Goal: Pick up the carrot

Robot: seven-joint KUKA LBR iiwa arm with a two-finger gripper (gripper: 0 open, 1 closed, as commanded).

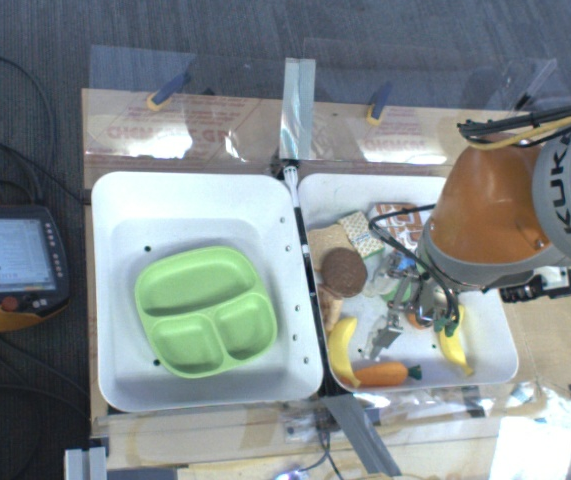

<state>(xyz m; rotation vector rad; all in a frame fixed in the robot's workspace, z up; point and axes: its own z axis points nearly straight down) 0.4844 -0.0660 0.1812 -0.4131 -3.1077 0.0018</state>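
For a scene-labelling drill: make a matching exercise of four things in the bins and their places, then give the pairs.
Things:
1. carrot
2. green tray
3. brown round piece
4. gripper

Places:
A. in the left bin
B. near edge of the right bin, beside a banana
C. above the carrot, in the right bin
D. by the wall between the two bins

Pairs: 1-B, 2-A, 3-D, 4-C

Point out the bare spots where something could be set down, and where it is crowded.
Free: the green tray compartments and the left bin floor around it. Crowded: the right bin, with carrot, bananas, cookie and the gripper.
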